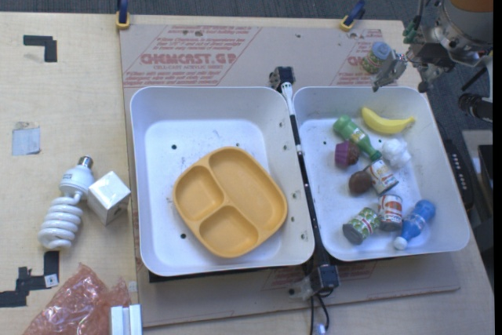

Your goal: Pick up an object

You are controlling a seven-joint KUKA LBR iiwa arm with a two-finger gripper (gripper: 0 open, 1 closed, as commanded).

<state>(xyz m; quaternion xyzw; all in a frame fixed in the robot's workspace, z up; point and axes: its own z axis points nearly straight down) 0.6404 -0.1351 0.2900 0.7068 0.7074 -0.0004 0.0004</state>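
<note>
Closest to the lens, at the bottom left of the counter (pixel 78 90), I see a crumpled pink plastic bag (pixel 82 298), and just above it a spiral light bulb (pixel 64 209) with a small white cube (pixel 109 196) touching its base. Neither matters for the pick.

My left bin (pixel 149 169) carries a yellow divided plate (pixel 229 202) and nothing else I can make out. My right bin (pixel 439 169) is where the candidates sit: a banana (pixel 386 121) near the far wall, a green bottle (pixel 355 136) lying tilted beside it, a purple piece (pixel 346 154), a brown round thing (pixel 361 182), something white and crumpled (pixel 396 151), two or three small cans (pixel 376 212) clustered together, and a blue bottle (pixel 415 222) at the near right.

My jaws (pixel 408 63) hang above the far right corner of that bin, outside the cluster, with nothing between them; from this angle I cannot tell whether they are spread or pressed together.

I judge this as the approach step: no object chosen, none lifted. The banana lies apart from its neighbours and nearest the jaws, so it looks the easiest target. Next I would need to move inward over it, turn to cross its narrow width, and descend without nudging the green bottle.
</note>
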